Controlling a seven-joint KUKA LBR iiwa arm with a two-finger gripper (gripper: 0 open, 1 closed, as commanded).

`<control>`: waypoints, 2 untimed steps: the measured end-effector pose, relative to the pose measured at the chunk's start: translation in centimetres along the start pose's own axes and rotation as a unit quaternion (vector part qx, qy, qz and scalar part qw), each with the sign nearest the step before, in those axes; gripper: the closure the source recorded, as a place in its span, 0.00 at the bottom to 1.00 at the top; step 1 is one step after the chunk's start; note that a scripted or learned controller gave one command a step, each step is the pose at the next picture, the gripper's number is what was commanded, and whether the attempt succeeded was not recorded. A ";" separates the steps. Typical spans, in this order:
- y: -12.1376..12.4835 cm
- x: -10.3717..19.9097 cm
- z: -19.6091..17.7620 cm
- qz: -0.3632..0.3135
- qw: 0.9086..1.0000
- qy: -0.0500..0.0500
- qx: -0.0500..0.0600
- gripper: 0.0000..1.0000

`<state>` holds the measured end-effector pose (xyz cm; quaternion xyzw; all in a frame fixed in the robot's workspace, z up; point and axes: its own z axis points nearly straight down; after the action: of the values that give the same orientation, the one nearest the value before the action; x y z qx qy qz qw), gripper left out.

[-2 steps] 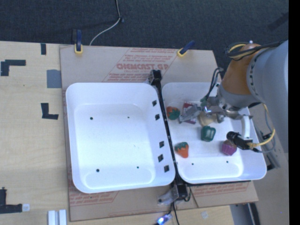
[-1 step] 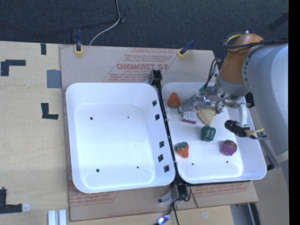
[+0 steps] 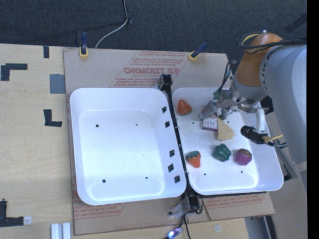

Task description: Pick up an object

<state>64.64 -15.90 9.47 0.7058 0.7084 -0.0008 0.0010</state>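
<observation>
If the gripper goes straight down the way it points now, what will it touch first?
Probably the small pink-and-white block directly below the gripper, beside the tan wedge. Height above it is unclear from this slanted view.

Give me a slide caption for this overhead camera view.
Pincer reaches into the right bin among small toy foods.

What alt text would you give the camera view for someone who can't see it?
A grey robot arm's gripper reaches from the right into the right bin, hanging above a small pinkish block and a tan wedge. Nearby lie orange, orange-green, green and purple toys.
</observation>
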 end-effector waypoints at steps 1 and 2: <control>-7.4 -0.2 -3.2 0.003 1.000 0.001 0.003 1.00; -12.7 9.3 -9.3 -0.002 1.000 0.004 0.001 1.00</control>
<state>51.89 -6.63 18.72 0.7040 0.7102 0.0009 -0.0024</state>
